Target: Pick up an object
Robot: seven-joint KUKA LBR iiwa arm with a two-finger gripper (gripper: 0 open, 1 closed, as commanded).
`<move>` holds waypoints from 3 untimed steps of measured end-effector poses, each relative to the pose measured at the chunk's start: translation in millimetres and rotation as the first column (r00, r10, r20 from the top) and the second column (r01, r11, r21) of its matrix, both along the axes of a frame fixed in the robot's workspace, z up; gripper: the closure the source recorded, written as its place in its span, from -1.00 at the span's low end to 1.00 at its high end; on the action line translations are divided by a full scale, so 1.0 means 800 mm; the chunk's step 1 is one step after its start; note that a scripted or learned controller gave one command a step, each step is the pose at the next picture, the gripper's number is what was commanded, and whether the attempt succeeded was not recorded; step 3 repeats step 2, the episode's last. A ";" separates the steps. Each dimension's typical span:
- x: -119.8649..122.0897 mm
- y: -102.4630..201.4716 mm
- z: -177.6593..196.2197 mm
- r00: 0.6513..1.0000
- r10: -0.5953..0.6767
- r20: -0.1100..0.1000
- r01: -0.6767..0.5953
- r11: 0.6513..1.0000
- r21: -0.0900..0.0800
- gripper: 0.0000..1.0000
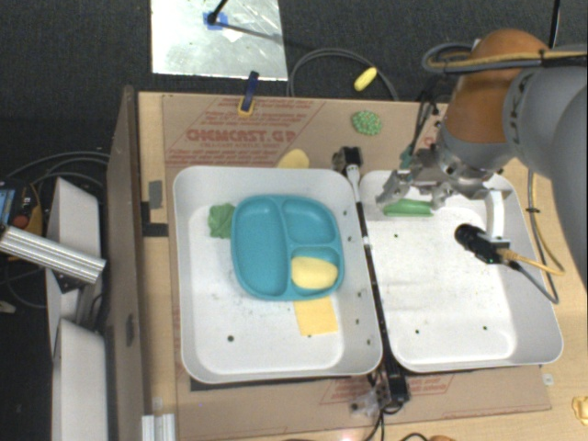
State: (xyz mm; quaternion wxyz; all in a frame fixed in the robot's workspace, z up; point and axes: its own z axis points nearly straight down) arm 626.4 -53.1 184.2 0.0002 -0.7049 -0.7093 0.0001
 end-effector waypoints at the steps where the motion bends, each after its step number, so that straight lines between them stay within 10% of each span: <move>1: -0.039 0.059 0.031 1.000 0.003 0.001 -0.003 1.000 0.003 1.00; 3: -0.087 0.062 0.034 1.000 -0.006 -0.002 0.006 1.000 0.000 1.00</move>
